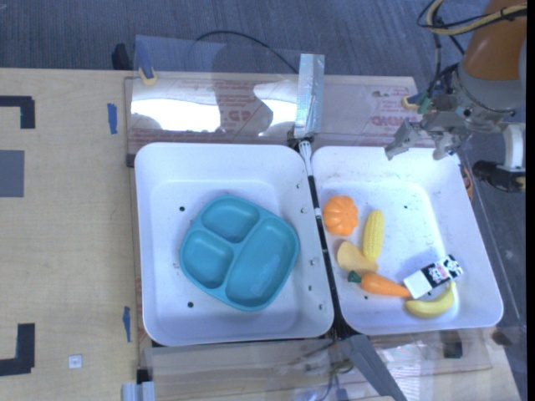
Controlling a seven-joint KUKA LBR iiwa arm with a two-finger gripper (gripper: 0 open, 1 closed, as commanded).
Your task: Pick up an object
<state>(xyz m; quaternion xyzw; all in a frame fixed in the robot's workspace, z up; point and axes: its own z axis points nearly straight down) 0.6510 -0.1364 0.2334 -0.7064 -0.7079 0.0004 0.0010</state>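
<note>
We are looking at small toy foods lying in the right bin (pixel 481 249): an orange pumpkin (pixel 341 214) toward its 10 o'clock, a corn cob (pixel 374 235) just beside it near the centre, and a carrot (pixel 384 285) touching a banana (pixel 431 304) toward 5 o'clock, with a black-and-white block (pixel 435 275) resting on them. We are judging these pieces light, stiff and somewhat slick, so we are favouring the corn cob, taken across its narrow middle where it is lying apart from its neighbours. The gripper (pixel 425 140) is hovering over the bin's 12 o'clock rim with its fingers spread wide and holding nothing.
</note>
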